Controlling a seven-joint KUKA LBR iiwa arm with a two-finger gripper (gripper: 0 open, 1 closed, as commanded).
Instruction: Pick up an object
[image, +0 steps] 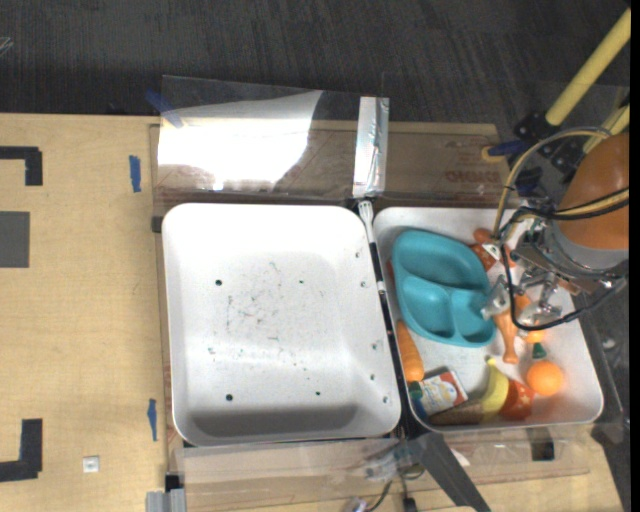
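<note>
The right bin (585, 405) holds a blue divided dish (440, 285), a long orange carrot (410, 352), a small printed box (440, 390), a yellow banana (496, 388), a red item (517, 398) and an orange ball (546, 378). An orange stick-like piece (512, 335) lies by the dish's right edge. My gripper (530, 300) hangs over the right part of this bin, just right of the blue dish and above the orange ball. Cables and metal parts hide what lies directly under it.
The left bin (270, 310) sits beside the right one, sharing a raised middle rim (380, 300). Clear plastic sheeting (260, 140) lies behind the bins. The arm's orange band (600, 195) and cables (530, 170) crowd the right bin's far right corner.
</note>
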